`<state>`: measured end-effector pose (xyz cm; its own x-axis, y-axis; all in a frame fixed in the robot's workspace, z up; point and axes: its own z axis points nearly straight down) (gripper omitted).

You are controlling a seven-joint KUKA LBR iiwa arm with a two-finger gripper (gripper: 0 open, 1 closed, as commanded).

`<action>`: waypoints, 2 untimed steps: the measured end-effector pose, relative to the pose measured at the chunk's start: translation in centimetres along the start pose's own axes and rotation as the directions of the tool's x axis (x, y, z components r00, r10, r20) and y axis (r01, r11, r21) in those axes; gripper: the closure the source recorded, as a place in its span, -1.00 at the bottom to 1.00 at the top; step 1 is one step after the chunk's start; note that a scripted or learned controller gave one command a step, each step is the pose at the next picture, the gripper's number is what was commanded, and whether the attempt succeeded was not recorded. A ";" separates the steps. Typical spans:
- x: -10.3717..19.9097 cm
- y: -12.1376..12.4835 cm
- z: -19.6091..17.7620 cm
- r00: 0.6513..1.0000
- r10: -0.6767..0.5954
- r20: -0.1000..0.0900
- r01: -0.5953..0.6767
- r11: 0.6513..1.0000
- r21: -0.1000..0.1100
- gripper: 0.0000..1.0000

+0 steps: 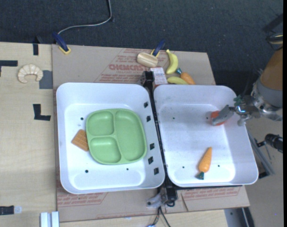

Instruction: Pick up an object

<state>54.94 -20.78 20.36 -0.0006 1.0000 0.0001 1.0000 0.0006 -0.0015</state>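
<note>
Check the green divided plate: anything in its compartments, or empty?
Empty. All three compartments of the green plate show bare green. The orange cracker lies on the bin floor at its left edge, partly tucked under.

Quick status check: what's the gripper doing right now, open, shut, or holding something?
Gripper: over the right bin, at a small red-orange object; whether it is open, shut or gripping cannot be told.

Grey arm (268,96) — orange band, dark metal pincer (224,115)
</note>
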 end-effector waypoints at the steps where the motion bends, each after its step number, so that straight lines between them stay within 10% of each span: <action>1: 4.2 -3.2 11.7 1.000 -0.001 -0.001 0.001 1.000 -0.003 -1.00; 2: 3.2 -6.4 11.7 1.000 0.000 0.003 0.000 1.000 -0.008 -1.00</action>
<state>48.57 -17.55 8.65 -0.0008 1.0000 -0.0026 1.0000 0.0008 0.0061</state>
